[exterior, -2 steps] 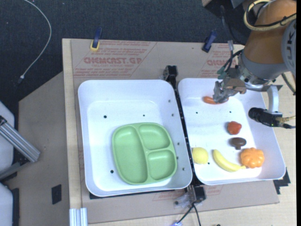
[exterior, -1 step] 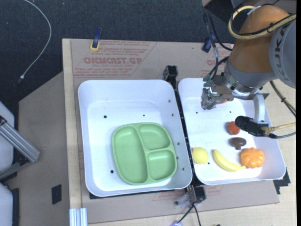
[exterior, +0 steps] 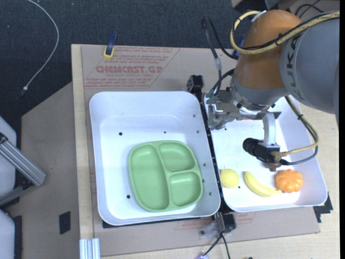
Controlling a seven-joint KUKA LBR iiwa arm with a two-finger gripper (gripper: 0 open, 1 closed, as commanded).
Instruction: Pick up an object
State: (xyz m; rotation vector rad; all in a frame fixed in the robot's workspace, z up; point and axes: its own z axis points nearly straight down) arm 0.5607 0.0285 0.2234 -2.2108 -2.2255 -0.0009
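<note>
Arm (exterior: 318, 58): reaches in from the right, with its orange band (exterior: 267, 47) above the far half of the right bin (exterior: 233, 147).
Gripper (exterior: 218, 114): low over the far left corner of the right bin, close to the wall where the two bins meet.
Gripper state: cannot tell from this angle; the wrist covers most of it, and nothing can be seen in its grasp.
Lemon (exterior: 229, 178): small and yellow, on the floor of the right bin at its near left, just beside the wall between the bins.
Banana (exterior: 259, 184): lies to the right of the lemon, near it but not touching, along the near edge of the bin.
Pumpkin (exterior: 289, 181): small and orange, just beside the banana's right end; contact uncertain.
Spacing: all three pieces sit in a row at the near side, well apart from the gripper.
Left bin (exterior: 98, 144): holds a green divided plate (exterior: 164, 174).
Plate: lies flat, three compartments, toward the near right part of its bin.
Base: both bins rest on a brown board (exterior: 135, 69) with red print.
</note>
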